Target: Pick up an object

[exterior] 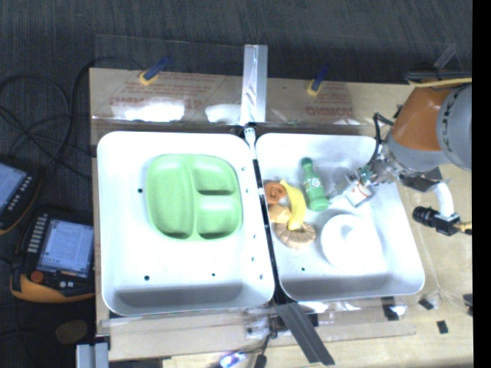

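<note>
At six o'clock in the right bin point(399, 278), closest to me, sits a smooth white round bowl point(349, 238). Around nine o'clock lie a tan bread roll point(296, 236), a curved yellow banana point(294, 204) and a small orange lump point(273, 192), bunched together. The glossy green bottle point(312, 185) lies just beyond. The gripper point(360, 186) hovers toward two o'clock; I cannot tell its state. The left bin point(123, 282) holds a matte green compartment tray point(195, 195).

Green divided tray point(193, 195), green bottle point(313, 184), yellow banana point(295, 203), white bowl point(349, 238), white bins point(123, 282)
</note>
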